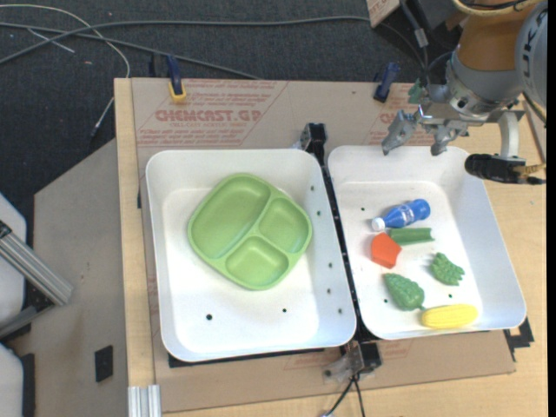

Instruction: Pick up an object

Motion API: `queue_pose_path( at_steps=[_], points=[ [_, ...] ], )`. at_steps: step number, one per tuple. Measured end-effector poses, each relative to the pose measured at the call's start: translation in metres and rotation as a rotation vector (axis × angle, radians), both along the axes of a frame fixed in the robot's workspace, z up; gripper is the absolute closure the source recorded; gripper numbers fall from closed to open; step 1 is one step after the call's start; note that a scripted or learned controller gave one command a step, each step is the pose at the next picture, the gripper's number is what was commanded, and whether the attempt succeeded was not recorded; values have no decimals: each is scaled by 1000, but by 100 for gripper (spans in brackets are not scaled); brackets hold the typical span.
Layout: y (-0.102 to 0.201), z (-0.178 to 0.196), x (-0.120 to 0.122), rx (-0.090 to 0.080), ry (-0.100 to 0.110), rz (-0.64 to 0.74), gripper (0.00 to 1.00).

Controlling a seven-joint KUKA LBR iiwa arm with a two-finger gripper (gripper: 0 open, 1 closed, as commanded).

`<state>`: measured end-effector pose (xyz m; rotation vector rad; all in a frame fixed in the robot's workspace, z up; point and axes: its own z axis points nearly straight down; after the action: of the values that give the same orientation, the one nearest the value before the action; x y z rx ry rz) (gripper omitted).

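Note:
My gripper (418, 138) hangs open above the far rim of the right bin (492, 233), nothing between its two grey fingers. Below it in that bin lie a blue bottle (404, 215) with a white cap, a green stick-shaped vegetable (411, 234), an orange-red block (385, 250), a green leafy piece (446, 269), a darker green broccoli-like piece (404, 291) and a yellow corn cob (449, 316). The gripper is well apart from all of them, toward the back of the bin.
The left bin (174, 294) holds a light green divided plate (250, 229). A black clamp (314, 136) sits at the far end of the seam between the bins. Cardboard (217, 111) lies under both bins, with blue clips at its far edge.

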<state>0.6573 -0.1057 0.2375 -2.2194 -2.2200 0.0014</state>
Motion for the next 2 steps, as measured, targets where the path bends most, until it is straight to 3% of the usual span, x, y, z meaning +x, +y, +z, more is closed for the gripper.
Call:
queue_pose_path(
  at_steps=[1, 2],
  points=[
    [0, 1, 0, 0, -1, 0, 0],
    [-7, -42, 0, 0, 1, -1, 0]
  ],
)
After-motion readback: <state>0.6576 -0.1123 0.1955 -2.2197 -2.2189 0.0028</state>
